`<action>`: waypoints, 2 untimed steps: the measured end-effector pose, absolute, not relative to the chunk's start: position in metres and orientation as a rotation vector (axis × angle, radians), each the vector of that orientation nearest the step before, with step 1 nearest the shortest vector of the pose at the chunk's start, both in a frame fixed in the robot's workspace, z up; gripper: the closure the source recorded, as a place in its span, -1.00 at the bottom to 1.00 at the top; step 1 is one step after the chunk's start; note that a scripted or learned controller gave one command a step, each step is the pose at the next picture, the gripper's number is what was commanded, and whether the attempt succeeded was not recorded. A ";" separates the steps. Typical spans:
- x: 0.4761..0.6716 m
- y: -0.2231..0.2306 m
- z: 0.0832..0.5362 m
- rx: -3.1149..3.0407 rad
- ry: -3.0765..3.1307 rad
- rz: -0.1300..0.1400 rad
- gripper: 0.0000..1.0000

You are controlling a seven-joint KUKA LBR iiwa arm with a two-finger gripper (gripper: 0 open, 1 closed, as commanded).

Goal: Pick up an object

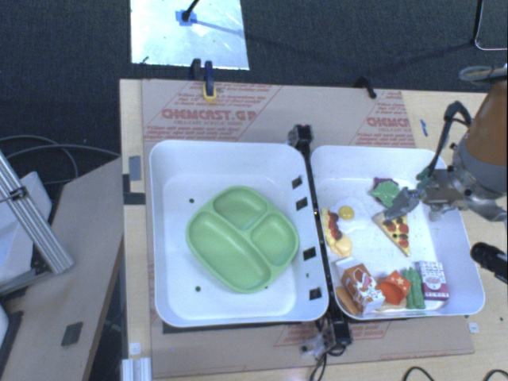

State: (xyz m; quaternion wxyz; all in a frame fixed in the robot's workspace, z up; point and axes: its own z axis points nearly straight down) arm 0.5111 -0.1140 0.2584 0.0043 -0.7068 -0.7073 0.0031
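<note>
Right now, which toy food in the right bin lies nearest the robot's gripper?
The pizza slice, just below the gripper. The green leafy piece is close too; the cartons and other toys sit farther toward the bin's front and left.

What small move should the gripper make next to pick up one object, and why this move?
Probably a short descent straight down. The gripper hovers in the right bin, just above the pizza slice, with the green toy close on its far side. The slice lies apart from the crowded pile at the near edge, so it looks like the easiest target.
</note>
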 end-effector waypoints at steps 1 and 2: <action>0.513 -0.114 0.264 -2.219 -2.226 -0.002 -1.00; 0.509 -0.117 0.203 -2.218 -2.220 0.003 -1.00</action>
